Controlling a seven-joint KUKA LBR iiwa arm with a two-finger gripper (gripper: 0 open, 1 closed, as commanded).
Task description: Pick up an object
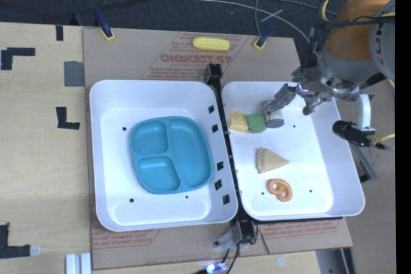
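From above, we see the grey arm's two-finger gripper [272,113] lowered into the right shallow white bin [331,192], its tip just beside a small green knobbly object [257,123] that touches a pale yellow block [238,122]. Whether the gripper is released or clenched we cannot tell. Nearer us in that bin lie a tan wedge [270,159] and a small orange pretzel-shaped piece [280,189]. The left white bin [106,138] holds a blue divided plastic tray [171,154]. A yellow oblong item [210,43] rests on the cardboard beyond the bins.
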